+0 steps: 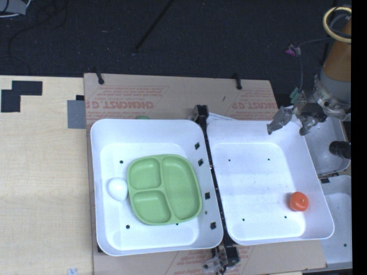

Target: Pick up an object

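orange object point(298, 201) | near right bin's point(252, 236) right wall | hand point(293, 121) over far rim, spread

Even overhead light washed the white bins point(264, 234) bright; shadows were faint, the dark floor point(172, 27) dim, focus slightly soft.

bench point(40, 171) | cardboard sheet point(172, 96) | two white bins point(109, 133) side by side

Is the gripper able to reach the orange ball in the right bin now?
Probably yes. The gripper hangs over the right bin's far corner, and the orange ball lies alone with nothing over it.
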